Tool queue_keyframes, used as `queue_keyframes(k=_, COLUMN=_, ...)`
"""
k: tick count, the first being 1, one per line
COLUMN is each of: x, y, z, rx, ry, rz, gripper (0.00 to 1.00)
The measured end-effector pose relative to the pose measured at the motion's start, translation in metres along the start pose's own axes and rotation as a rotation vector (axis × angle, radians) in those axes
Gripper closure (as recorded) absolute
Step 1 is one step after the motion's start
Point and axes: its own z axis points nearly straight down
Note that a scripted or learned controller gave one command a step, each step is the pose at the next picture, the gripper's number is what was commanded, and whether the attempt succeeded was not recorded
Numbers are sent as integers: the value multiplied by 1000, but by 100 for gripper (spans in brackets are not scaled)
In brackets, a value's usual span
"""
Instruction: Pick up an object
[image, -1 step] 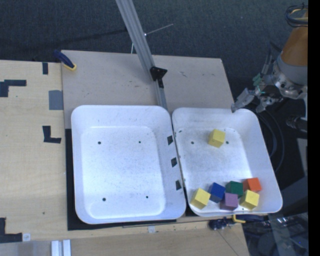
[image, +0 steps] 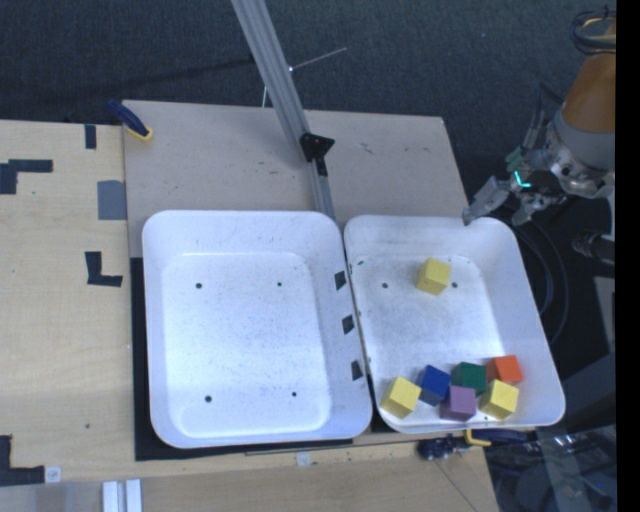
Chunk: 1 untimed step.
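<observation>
- Near edge of right bin (image: 520, 262): cluster of cubes packed along the front wall: yellow cube (image: 402, 396) at left, blue cube (image: 434, 383) touching it, purple cube (image: 461, 401), green cube (image: 468, 376) behind purple, orange cube (image: 506, 369) at the right, second yellow cube (image: 501, 399) just in front of orange.
- Blue-and-yellow clamp (image: 452, 446) on the worktop (image: 220, 160) edge just below that bin.
- Left bin (image: 160, 240): white, speckled, four small dark dots on the floor, touching the right bin along the middle seam.
- Black mat strip (image: 139, 360) shows along the left bin's left and front sides.
- Mid right bin: lone yellow cube (image: 434, 276), well apart from the cluster, resting on the bin floor, slightly turned.
- Hand (image: 497, 201): outside the right bin, just past its far right corner, off the worktop; nothing between the fingers; released or clenched, cannot tell.
- Arm (image: 590, 95) above it with the orange band, at the right edge.
- Far: slanted grey metal rail (image: 278, 75) ending in a black bracket (image: 317, 147) behind the bins' seam.
- Far left: another blue-and-yellow clamp (image: 130, 119) at the worktop corner; dark tape marks (image: 26, 172) on the pale board at left.
</observation>
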Motion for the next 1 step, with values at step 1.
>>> queue_keyframes(k=1, x=-7, y=-7, z=50, rx=4, ry=1, rz=2, gripper=0)
